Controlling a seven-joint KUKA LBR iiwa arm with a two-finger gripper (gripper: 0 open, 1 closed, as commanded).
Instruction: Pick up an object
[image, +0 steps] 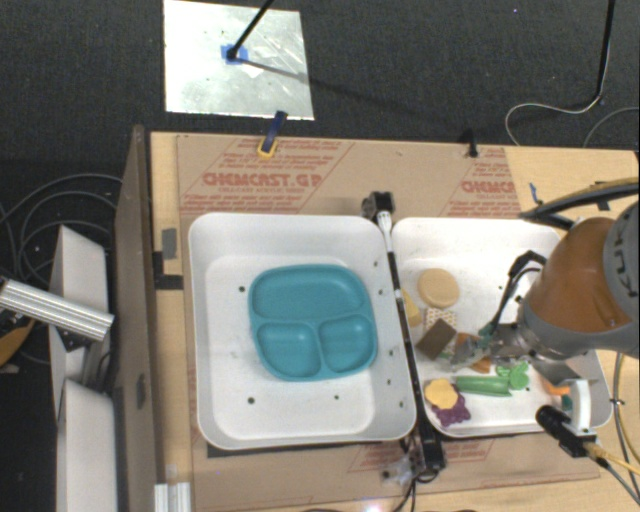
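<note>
1. Surface: you see a brown sheet printed with red lettering, carrying two white bins side by side, with dark floor all round it.
2. Left bin: it holds one teal tray with three compartments, lying flat near the middle.
3. Right bin: your objects cluster in its near half. A tan disc lies toward the divider; a brown block sits just below it; a yellow piece touches a purple piece at the near edge; a green stick lies beside those, pointing toward the arm.
4. Arm: it enters from the right, its orange band over the right bin's far-right part.
5. Pincer: it sits low in the right bin between the brown block and the green stick. You cannot tell whether it is apart, together or clamped on anything; the wrist hides it.
6. Room, far side: a shiny square plate lies on the floor beyond the surface, with a small blue mark on it.
7. Room, left: black cables loop on the floor, next to a metal bar and a white panel.
8. Room, far right: a thin black cable curls on the floor.
</note>
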